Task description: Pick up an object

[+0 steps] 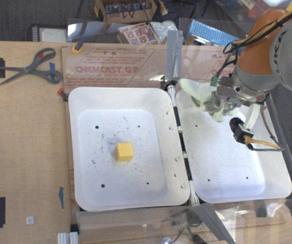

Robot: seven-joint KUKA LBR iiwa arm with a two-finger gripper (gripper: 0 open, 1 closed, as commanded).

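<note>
Fingers on the gripper (218,108) are a blur, so it is not possible to tell if they are spread, pressed together or pinching something. The gripper is low over the top left part of the right bin (227,187), at the end of the grey and orange arm (260,55). Just beside it, and maybe touching it, lies a pale green thing (193,91) in that bin's top corner. It looks soft and floppy, but it is hard to say what it is. A small bit of the same pale colour shows right under the gripper, and it could be part of that thing or part of the gripper. So the job looks only started: the gripper is down by something it could grab, but nothing can be seen lifted, and nothing can be seen held for sure. What is left is most likely to get a good hold and bring the thing up out of the bin. The other thing to pick is a little yellow block (125,152). It sits alone near the middle of the left bin (80,136), well apart from the gripper, and nothing is touching it. The top of the arm is cut off at the edge of the picture. A black and yellow wire (247,139) hangs under the wrist over the right bin.
</note>
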